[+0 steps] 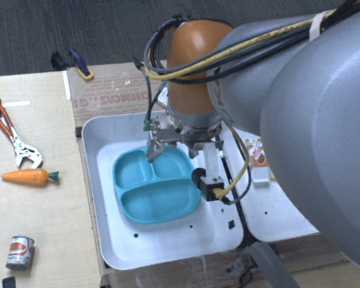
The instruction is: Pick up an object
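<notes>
Grey arm point(314, 131) hides right bin point(285, 218); pincer point(167, 145) over blue tray point(156, 188), grip state unclear.

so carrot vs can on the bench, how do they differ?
The carrot is orange, long and tapered with a green tip; the can is short, cylindrical and silver with a red label. The carrot lies farther up the view, by the wrench; the can sits nearer the lower edge. Both rest on the wooden bench, outside the bins.
</notes>
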Motion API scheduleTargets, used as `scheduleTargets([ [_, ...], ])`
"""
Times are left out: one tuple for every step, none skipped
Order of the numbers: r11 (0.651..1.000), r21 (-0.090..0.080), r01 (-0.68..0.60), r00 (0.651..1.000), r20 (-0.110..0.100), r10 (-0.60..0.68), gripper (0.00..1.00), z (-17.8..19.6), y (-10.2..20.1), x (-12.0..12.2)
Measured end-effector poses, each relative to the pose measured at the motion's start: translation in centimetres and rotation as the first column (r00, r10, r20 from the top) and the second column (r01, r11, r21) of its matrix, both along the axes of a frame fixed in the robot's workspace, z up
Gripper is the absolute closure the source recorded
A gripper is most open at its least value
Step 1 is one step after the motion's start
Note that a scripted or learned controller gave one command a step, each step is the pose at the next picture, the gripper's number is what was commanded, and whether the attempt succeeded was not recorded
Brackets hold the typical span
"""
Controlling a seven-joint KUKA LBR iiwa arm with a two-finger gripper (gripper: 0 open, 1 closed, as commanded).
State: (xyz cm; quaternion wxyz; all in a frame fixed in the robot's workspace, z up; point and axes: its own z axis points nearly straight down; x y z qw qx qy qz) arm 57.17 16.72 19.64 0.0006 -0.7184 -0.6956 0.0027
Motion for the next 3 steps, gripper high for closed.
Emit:
scheduleTargets([
  [0.998, 0.001, -0.060, 0.998, 0.005, 0.060, 0.00, -10.4, -4.0, 3.7],
  [0.994, -0.019, 0.108, 0.994, 0.001, -0.108, 0.00, -10.5, 2.2, 8.4],
  [0.998, -0.032, -0.052, 0.999, 0.006, 0.052, 0.00, -10.4, 3.2, 0.9],
])
